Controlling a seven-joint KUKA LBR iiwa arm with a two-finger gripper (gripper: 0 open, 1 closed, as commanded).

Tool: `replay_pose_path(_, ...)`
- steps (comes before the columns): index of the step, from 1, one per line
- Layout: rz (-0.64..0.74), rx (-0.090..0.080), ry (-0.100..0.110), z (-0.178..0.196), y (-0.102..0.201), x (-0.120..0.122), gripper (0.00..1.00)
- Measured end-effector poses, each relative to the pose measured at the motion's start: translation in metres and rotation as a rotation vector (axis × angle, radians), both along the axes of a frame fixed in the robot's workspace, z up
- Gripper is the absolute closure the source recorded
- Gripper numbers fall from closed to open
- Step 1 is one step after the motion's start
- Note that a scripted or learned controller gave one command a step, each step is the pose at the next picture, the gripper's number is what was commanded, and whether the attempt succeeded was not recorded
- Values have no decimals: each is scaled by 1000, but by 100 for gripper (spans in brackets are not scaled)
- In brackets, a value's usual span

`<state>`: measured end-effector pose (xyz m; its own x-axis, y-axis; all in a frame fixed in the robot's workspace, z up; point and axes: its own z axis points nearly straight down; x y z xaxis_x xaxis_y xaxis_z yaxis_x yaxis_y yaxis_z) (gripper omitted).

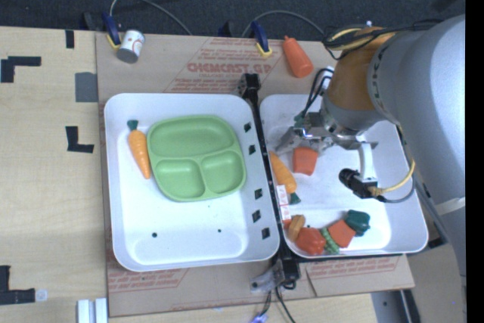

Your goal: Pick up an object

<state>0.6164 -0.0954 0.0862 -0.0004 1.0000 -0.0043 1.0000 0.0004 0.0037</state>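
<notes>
The gripper (306, 138) hangs over the upper left part of the right bin (401, 238), reaching in from the grey arm (423, 87) with its orange band (355, 83). Just below its metal tips sits a small red-orange block (305, 160), the nearest thing to pick; it looks roughly square with no clear long axis, standing a little tilted, its top edge touching or tucked under the tips. The wrist hides the fingers from above, so I cannot tell how far apart they are, nor whether the block is between them or merely beside them. To the left of the block, along the wall shared by the two bins, a toy carrot (283, 175) lies with its long axis slanting from upper left to lower right, green end toward the lower right. At the lower edge of the right bin a cluster of red and orange pieces (321, 234) with a dark green piece (357, 221) lies bunched together; their shapes are hard to make out. The left bin (121, 238) holds a green divided plate (197, 157) and, just beside its left edge, a second carrot (139, 151) lying nearly upright in the view, green top toward the far side. On the board behind the bins another orange carrot-like piece (296, 57) lies slanted.
</notes>
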Motion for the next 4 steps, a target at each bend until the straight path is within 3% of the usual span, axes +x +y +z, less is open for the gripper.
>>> replay_pose_path(1, 1, 0, 0, 10, 0, 0, 100)
replay_pose_path(2, 1, 0, 0, 9, 0, 0, 0)
replay_pose_path(3, 1, 3, -1, 0, -9, -25, 0)
replay_pose_path(4, 1, 2, 0, 9, -9, -25, 100)
